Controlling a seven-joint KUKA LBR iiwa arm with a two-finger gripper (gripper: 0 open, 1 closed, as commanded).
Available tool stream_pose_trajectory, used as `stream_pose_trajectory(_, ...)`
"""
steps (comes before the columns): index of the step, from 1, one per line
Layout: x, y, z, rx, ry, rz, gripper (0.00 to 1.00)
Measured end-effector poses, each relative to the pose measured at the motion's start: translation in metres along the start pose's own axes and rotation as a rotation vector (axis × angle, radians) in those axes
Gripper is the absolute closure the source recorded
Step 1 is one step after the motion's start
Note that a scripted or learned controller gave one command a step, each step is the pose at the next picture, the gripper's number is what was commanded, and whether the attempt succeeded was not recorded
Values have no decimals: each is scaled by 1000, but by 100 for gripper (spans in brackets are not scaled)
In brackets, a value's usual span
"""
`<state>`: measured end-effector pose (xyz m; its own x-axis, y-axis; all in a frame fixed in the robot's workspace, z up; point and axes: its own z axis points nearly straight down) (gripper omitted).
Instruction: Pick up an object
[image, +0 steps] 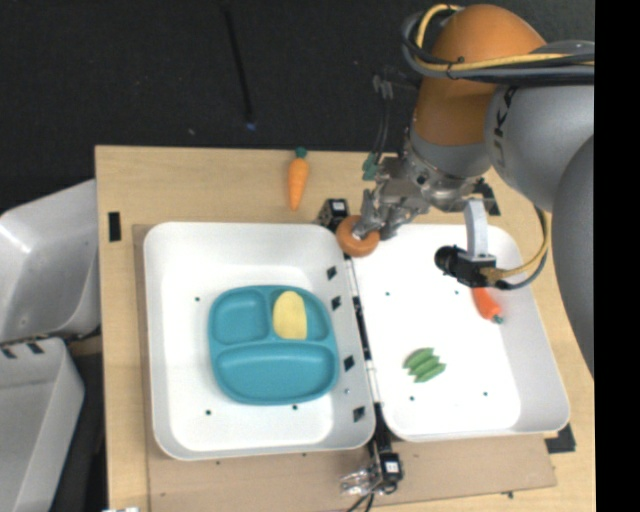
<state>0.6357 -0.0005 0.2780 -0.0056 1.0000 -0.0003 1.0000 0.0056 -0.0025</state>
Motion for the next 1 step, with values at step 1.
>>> stream_pose_trajectory(1,47,-17,23,-1,0,1,100)
